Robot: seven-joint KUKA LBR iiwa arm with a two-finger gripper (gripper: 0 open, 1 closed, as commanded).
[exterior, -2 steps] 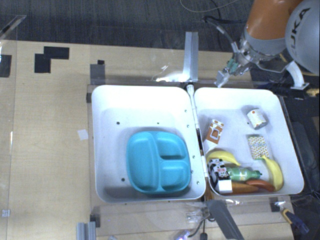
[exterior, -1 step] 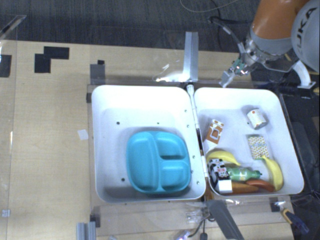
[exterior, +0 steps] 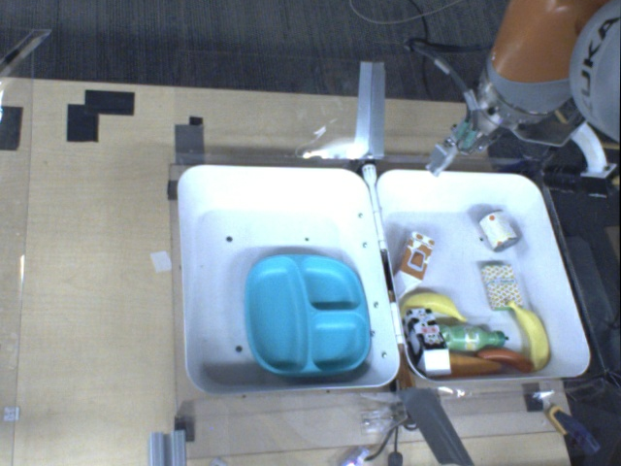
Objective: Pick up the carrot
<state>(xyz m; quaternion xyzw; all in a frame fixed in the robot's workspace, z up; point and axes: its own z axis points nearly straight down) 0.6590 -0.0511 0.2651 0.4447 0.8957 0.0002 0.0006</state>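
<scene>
Tool (exterior: pixel 452 153) hovers well apart from carrot (exterior: pixel 485 362) in right bin (exterior: pixel 543 202).

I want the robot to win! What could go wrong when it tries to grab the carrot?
1. The carrot lies at the right bin's near wall, pressed among a green bottle and a banana, so the gripper might nudge or grab those instead.
2. The gripper hangs by the far rim, so it has a long way to go.

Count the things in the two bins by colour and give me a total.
Blue: 1, divided plate
Yellow: 2, bananas
Green: 1, bottle
Orange-red: 1, carrot
Orange and white: 1, small carton
White: 1, small cup
Patterned: 1, packet
Total: 8
</scene>
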